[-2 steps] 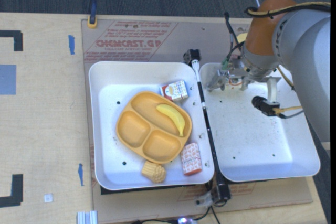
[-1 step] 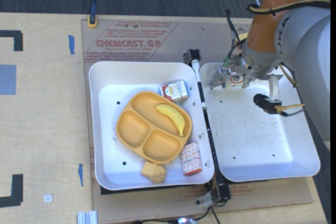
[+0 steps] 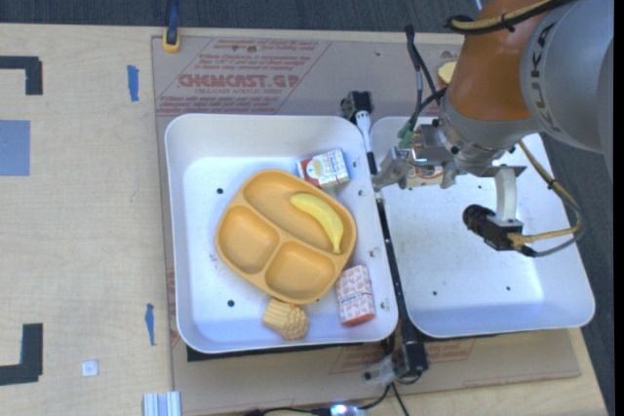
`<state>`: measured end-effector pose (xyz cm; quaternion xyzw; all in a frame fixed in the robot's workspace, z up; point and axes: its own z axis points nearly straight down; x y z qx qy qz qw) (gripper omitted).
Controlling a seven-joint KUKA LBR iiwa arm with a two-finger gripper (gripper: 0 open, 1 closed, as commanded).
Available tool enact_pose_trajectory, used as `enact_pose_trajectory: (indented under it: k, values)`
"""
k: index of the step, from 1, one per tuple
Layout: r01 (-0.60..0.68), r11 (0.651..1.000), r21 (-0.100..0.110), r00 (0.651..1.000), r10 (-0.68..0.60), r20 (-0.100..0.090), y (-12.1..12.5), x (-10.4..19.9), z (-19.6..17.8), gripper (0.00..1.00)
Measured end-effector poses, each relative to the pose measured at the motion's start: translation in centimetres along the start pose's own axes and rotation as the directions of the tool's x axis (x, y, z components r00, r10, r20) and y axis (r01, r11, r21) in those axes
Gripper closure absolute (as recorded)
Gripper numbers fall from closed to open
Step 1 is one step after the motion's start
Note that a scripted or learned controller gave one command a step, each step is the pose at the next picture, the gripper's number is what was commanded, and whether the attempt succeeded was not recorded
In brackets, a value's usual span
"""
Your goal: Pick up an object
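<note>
So: bench [image 3: 78, 209] is pale wood, with a printed cardboard sheet [image 3: 244, 73] under the two white bins. Arm [image 3: 546, 54] comes in from the right, grey body with the orange band, hanging over the upper part of the right bin [image 3: 487, 297]. Left bin [image 3: 195, 161] sits just beside it, rims touching or nearly so along the middle.

Gripper [image 3: 414, 166] is low over the right bin's upper-left corner, close to the shared rim. Nothing visible between the fingers. Whether the jaws are wide or narrow I cannot tell (the wrist hardware and cables crowd that spot). A black cable fitting [image 3: 487, 224] with a yellowish lead hangs over the right bin's floor.

All pickable objects are in the left bin:
- orange divided plate [image 3: 258, 244], three compartments, centre of the bin
- banana [image 3: 322, 217] lying diagonally in the plate's upper-right compartment
- red-and-white carton [image 3: 356, 295] on its side, just beside the plate's lower-right edge
- small milk-style carton [image 3: 326, 168], white with red and blue print, touching or nearly touching the plate's upper edge
- yellow corn-cob piece [image 3: 285, 318] at the plate's lower edge, near the bin's front wall

Blue tape marks [image 3: 134, 83] and a blue-handled clamp [image 3: 173, 24] sit on the bench at left.
</note>
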<state>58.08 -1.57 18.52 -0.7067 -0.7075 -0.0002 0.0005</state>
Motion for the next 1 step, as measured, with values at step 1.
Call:
enact_pose_trajectory:
  k: [1]
  values:
    - [0.001, 1.000, 0.003, 1.000, -0.001, -0.001, -4.89, 9.91, -1.99, 1.00]
